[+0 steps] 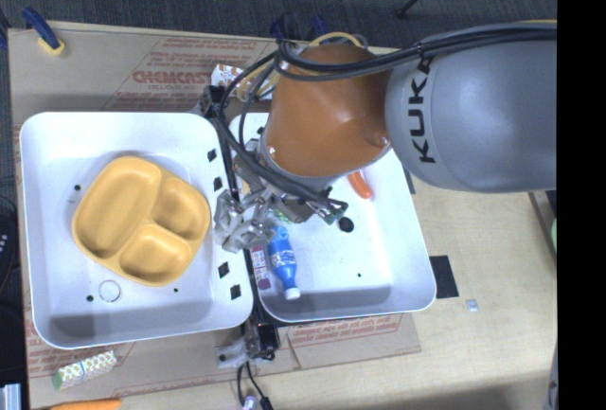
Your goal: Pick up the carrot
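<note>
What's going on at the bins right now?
The arm reaches in from the right over the right bin, its gripper low at that bin's left side, next to a blue bottle. The carrot lies partly hidden under the arm's orange band, apart from the gripper, so it is not picked up yet. A yellow tray sits in the left bin.
</note>
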`<state>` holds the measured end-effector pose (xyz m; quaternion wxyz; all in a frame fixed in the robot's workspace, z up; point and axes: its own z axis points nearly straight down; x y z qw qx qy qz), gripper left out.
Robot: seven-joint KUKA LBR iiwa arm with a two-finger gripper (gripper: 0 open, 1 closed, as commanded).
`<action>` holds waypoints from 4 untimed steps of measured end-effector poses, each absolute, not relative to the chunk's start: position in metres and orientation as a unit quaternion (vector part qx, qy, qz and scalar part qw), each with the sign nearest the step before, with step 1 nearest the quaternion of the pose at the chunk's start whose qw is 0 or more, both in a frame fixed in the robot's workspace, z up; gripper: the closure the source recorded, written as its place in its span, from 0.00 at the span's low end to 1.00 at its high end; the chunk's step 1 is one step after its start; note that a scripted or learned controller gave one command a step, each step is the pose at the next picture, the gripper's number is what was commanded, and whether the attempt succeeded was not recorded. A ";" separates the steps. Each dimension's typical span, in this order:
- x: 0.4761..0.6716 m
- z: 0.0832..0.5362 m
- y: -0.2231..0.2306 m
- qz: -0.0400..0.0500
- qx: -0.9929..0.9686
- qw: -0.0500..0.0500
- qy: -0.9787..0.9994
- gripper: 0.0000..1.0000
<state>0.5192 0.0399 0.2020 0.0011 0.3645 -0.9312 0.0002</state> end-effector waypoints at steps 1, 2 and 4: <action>0.551 0.320 0.016 0.001 0.323 -0.002 -0.947 1.00; 0.525 0.352 -0.086 0.001 0.338 -0.001 -0.941 1.00; 0.511 0.302 -0.100 0.001 0.329 -0.001 -0.944 1.00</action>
